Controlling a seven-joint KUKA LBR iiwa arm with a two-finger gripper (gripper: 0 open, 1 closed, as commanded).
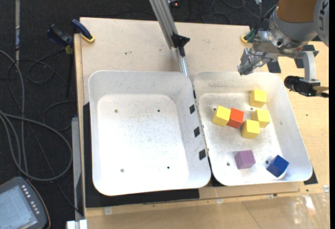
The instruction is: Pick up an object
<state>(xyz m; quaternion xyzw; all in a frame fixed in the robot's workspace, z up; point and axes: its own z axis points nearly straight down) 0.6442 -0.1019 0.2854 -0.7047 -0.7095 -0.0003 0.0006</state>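
Our claw (247,68) hangs at upper right of the frame, over the right bin's (293,118) back rim; we cannot tell its opening. We judge this the approach step: next, descend toward the blocks, the upper yellow block (257,97) being nearest.

A pale bench (136,44) bears two white bins (141,128) (290,118) side by side.

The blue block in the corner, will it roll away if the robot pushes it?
Probably not: the blue block looks flat-sided, so it would likely slide. It sits near the right bin's rim, which might stop it. It looks stiff.
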